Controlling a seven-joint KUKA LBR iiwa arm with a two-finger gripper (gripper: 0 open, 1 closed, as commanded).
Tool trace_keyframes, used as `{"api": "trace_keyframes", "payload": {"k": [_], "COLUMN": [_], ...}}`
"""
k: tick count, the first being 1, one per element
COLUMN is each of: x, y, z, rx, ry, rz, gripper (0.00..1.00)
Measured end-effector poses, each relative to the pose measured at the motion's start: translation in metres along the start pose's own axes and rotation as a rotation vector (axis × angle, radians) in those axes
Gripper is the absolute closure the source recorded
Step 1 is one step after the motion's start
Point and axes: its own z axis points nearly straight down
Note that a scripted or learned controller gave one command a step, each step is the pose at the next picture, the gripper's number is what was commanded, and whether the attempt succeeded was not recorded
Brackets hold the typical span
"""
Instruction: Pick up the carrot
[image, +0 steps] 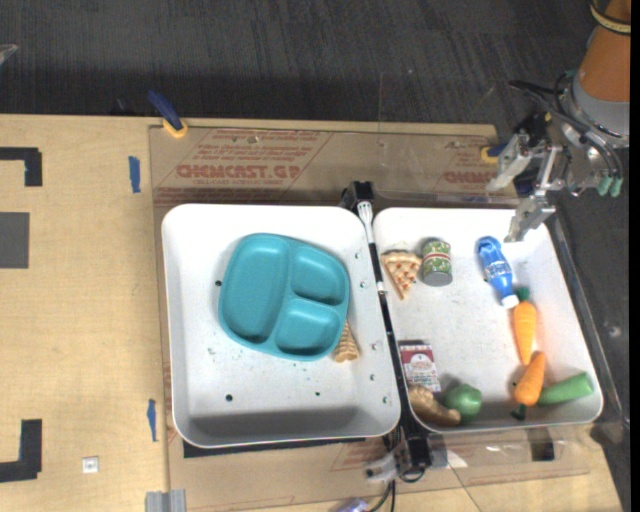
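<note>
Above the right bin's (575, 300) far right corner my claw (530, 205) hangs, and its fingers are too tangled among cables and metal for me to tell whether they are spread or closed. Nothing shows between them. I see 2 carrots in that bin: 1 carrot (524, 331) lies lengthwise near the right wall, its top just below the blue bottle (494, 267), and a second carrot (531, 378) lies slanted below it, its lower end beside a green vegetable (566, 388). Both are well apart from my claw. Further left in the same bin are a small can (435, 261), a pizza slice (401, 272), a red-labelled packet (418, 366) and a green pepper (463, 399). My left bin (200, 390) holds a teal divided plate (283, 294) with an ice-cream cone (346, 343) at its lower right edge.
</note>
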Motion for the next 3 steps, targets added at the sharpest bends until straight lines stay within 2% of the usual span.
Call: {"api": "trace_keyframes", "payload": {"k": [1, 2, 3], "x": [0.065, 0.107, 0.104], "y": [-0.048, -0.047, -0.046], "z": [0.115, 0.183, 0.172], "rx": [0.000, 0.002, 0.003], "ry": [0.010, -0.004, -0.012], "rz": [0.146, 0.065, 0.063], "gripper": [0.00, 0.00, 1.00]}}
